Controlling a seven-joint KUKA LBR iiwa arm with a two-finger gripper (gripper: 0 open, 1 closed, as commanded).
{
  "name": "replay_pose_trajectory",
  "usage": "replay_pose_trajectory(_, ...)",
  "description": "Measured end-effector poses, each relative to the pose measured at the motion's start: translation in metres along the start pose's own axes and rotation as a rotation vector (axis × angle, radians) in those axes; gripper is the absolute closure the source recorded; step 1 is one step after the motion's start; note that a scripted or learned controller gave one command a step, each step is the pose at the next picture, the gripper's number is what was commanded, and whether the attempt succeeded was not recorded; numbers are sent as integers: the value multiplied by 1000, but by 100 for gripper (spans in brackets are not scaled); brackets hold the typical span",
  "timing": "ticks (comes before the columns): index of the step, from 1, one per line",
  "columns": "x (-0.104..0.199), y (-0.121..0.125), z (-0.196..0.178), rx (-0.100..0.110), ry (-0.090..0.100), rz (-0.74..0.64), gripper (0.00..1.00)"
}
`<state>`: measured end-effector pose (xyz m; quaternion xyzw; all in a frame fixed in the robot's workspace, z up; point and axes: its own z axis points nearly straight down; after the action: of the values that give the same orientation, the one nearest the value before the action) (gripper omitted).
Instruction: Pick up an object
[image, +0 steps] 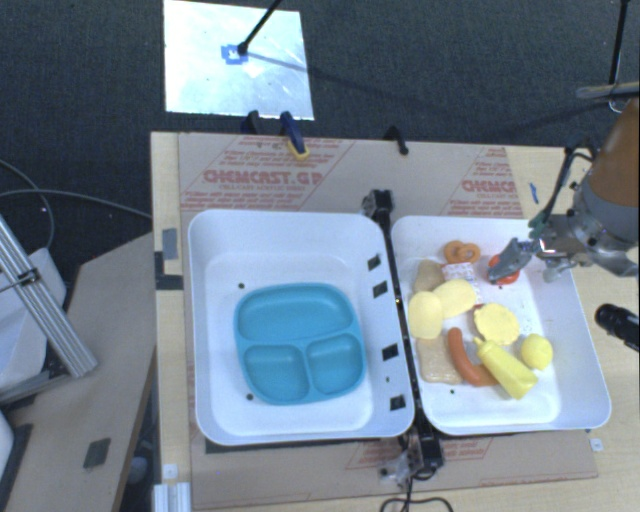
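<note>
Yellow bottle (508, 370) sits at 6 o'clock of right bin (585, 330). Gripper (512, 262) hovers at 12 over red piece (503, 272), fingers' state unclear. Looks light, slick plastic; grip across its middle.

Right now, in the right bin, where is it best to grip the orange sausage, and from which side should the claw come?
Grip the orange sausage across its middle, coming straight down from above. It lies flat and long, slanting toward the bin's front, so the narrow width suits the claw. The yellow bottle lies close on its right, so I would probably set the fingers crosswise with care.
</note>
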<state>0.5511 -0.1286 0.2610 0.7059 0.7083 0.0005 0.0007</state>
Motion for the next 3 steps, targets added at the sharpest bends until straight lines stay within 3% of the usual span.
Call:
replay_pose_trajectory(1, -29, -13, 76, 4, 1, 4, 0)
replay_pose_trajectory(2, -25, -50, 180, 3, 2, 3, 0)
replay_pose_trajectory(3, -25, -47, 166, -3, 0, 3, 100)
